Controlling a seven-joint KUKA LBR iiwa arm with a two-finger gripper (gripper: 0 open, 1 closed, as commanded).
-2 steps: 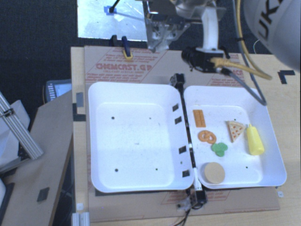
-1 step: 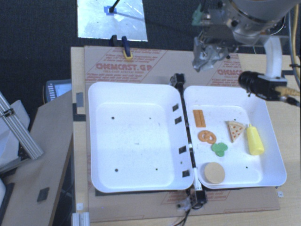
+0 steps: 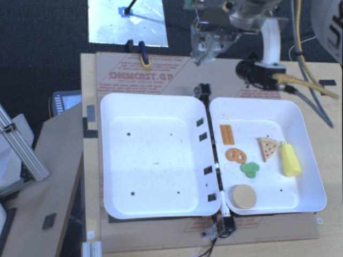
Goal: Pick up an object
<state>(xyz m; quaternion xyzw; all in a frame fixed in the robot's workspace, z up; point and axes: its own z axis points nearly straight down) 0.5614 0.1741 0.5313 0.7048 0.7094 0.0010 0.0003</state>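
From my seat, the clearest writing is the red "CHEMCAST" lettering, seen upside down, on the brown paper-faced sheet (image 3: 140,75) lying under both bins; smaller red print beside it I cannot read.

The grey arm (image 3: 252,1) comes in from the upper right and hangs above the far edge of the bench, behind the bins. Its metal two-finger gripper (image 3: 202,51) points down over the sheet, near the far end of the divider, well apart from every object. Whether it is spread or closed I cannot tell.

The left shallow white plastic bin (image 3: 153,103) has a smooth moulded floor with a few small dark dots. The right white bin (image 3: 300,116) holds all the pieces: a flat orange rectangular wafer (image 3: 228,135) near the divider, a brown pretzel-shaped ring (image 3: 236,156) just below it, a small green leafy piece (image 3: 250,169) touching the pretzel's lower right, a tan triangular pizza-like slice (image 3: 268,148), a glossy yellow corn-like cylinder (image 3: 290,159) just beside the slice, and a round tan disc (image 3: 244,196) at the near edge.
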